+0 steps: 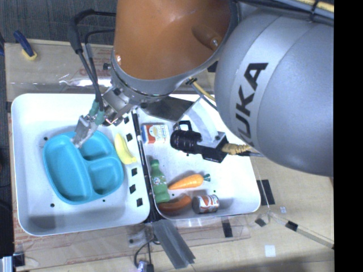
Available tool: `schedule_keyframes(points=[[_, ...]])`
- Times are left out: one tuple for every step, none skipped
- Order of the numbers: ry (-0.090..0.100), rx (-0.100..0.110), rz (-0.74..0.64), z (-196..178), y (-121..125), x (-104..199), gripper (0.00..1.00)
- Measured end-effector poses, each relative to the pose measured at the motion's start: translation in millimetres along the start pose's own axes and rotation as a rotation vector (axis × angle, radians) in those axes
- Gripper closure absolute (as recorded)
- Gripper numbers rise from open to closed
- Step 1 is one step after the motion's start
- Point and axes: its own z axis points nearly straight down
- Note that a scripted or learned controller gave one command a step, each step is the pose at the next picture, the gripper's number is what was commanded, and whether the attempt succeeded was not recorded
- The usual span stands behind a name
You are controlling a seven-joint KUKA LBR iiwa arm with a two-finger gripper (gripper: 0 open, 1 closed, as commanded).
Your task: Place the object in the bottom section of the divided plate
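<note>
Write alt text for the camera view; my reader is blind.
The end effector hovers over the top edge of a blue divided plate in the left bin. A banana lies beside the plate; a carrot lies in the right bin.

Blue divided plate [79,171]; yellow banana [124,148]; orange carrot [186,181]; green bottle [158,181]; white bins [25,152]; tan tabletop [306,208]

Divided plate [79,171]: blue, three sections, flat in left bin [25,152]. Banana [125,149]: yellow, lying just beside plate's right edge.
</note>
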Motion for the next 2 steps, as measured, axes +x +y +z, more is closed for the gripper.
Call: schedule_keyframes(points=[[-0.001,-0.002,0.041,-0.4,8.4,10.7,0.0],[0.0,0.003,0.152,24.7,-16.3,-21.3,0.0]])
